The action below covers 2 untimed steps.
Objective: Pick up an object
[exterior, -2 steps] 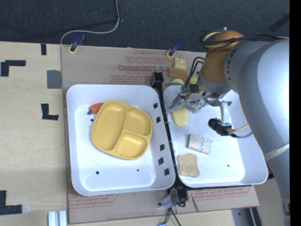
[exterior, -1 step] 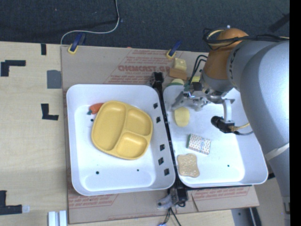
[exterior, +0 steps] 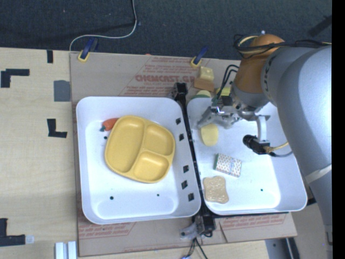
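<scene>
Claw (exterior: pixel 214 116) low in right bin (exterior: pixel 269 190); yellow object (exterior: pixel 209 135) just beside.

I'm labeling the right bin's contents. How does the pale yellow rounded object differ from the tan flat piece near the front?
The pale yellow rounded object is smooth and plump; the tan flat piece is thin with a rough, speckled surface. The yellow one lies at the bin's back left, right under the gripper; the tan one lies at the front left corner, apart from the arm. Both rest on the floor of the right bin, near the divider.
</scene>
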### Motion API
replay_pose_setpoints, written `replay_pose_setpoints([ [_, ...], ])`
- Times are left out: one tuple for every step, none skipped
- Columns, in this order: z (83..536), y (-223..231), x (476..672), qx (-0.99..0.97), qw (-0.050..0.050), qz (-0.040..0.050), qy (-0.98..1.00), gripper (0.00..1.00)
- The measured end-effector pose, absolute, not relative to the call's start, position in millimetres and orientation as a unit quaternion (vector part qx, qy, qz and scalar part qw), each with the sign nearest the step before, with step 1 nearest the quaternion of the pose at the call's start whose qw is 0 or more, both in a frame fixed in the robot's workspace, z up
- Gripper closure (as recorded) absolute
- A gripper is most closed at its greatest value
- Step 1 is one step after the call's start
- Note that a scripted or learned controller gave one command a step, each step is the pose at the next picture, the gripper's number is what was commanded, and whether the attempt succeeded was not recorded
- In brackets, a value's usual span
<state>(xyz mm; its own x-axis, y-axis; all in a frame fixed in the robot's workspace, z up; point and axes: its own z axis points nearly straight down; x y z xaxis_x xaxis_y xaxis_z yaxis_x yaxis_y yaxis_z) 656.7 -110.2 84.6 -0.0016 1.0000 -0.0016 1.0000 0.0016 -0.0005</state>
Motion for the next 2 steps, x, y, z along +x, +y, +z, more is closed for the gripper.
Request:
replay_pose_setpoints([
  [84.7,-110.3,651.3,0.707,0.0,-0.0009,0.708,0.0],
  [84.9,-103.7,635.7,0.707,0.001,-0.001,0.707,0.0],
])
